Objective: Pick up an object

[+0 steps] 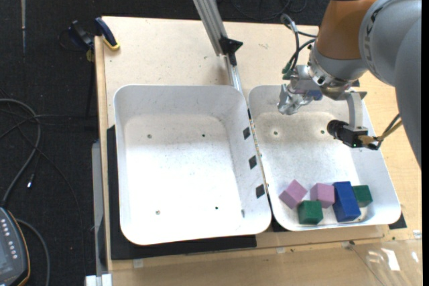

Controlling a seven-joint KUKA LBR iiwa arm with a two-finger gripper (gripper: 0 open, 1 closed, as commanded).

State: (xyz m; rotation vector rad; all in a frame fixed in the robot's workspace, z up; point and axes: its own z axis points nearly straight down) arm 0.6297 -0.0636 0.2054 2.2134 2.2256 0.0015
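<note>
End effector [289, 104] above right bin [295, 144], blocks [328, 201] clustered

No lettering, label, brand, number or sign can be read anywhere on the bench [167, 50], the two bins [177, 104] or the arm [395, 30]. Small dark marks along the edge between the bins [253, 161] are too small to make out, and the blocks [345, 201] carry plain coloured faces.
</note>
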